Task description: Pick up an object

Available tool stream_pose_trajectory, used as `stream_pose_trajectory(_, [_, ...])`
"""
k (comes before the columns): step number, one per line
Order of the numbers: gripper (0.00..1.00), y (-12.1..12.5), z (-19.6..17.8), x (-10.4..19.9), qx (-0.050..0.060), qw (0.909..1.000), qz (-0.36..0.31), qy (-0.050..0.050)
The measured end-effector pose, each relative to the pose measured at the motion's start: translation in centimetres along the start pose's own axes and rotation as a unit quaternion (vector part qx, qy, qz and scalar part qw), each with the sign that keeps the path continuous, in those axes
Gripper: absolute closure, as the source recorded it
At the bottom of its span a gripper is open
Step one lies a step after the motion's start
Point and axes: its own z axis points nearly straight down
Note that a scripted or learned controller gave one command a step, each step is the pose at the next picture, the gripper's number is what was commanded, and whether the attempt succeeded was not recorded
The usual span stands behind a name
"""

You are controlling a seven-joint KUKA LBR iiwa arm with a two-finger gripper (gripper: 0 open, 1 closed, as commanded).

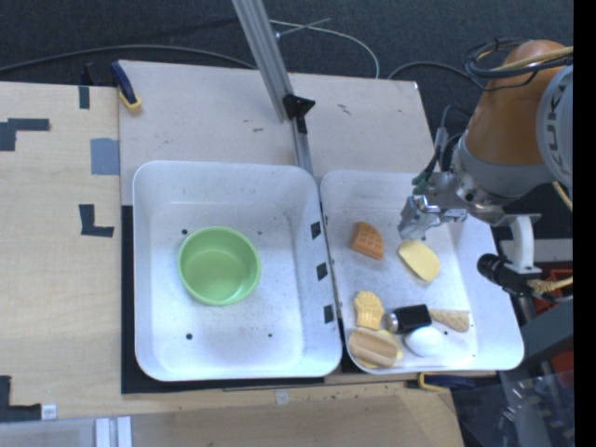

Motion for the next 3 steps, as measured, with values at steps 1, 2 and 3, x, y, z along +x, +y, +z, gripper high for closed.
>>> stream_pose_trajectory(1, [1.0,2.5,0.7,4.8,-0.001,1.0,0.0,0.0])
stream_pose_trajectory(2, [1.0,4.2,1.1,9.1,-0.001,1.0,0.001,0.0])
stream_pose_trajectory(3, [1.0,4.4,2.4,14.6,0.0,1.0,0.0,0.0])
